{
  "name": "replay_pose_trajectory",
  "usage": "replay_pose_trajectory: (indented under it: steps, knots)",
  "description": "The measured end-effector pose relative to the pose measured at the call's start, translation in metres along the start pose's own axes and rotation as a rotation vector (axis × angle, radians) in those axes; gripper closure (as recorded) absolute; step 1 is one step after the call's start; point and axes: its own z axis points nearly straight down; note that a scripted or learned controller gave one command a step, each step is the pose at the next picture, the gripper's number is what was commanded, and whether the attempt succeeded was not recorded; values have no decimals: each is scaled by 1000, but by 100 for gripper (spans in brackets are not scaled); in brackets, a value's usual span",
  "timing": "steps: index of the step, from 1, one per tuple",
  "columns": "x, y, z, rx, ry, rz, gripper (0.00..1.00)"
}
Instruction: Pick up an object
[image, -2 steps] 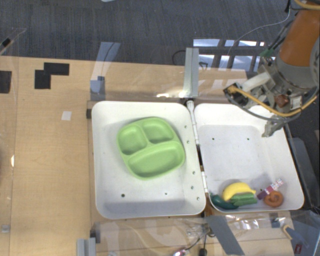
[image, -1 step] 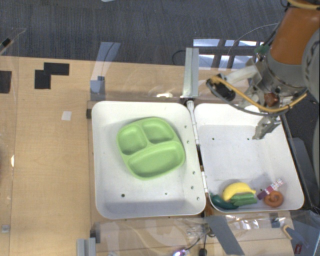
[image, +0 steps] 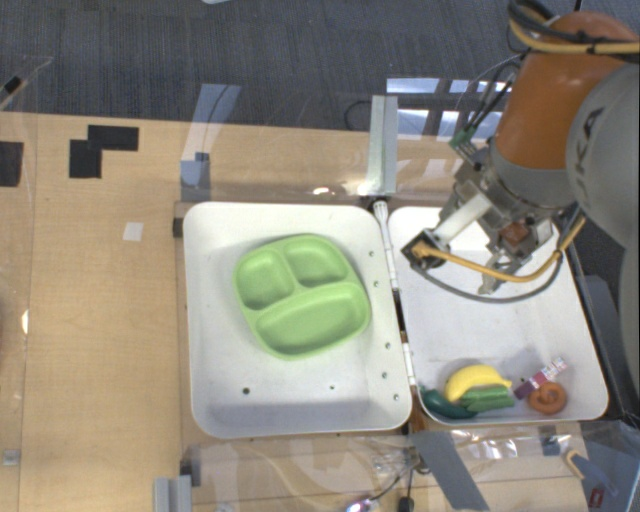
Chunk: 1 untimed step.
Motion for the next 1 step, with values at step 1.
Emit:
replay_pose_trajectory:
  steps: [1]
  knots:
    - [37, -17, 145, 1, 0, 385, 0]
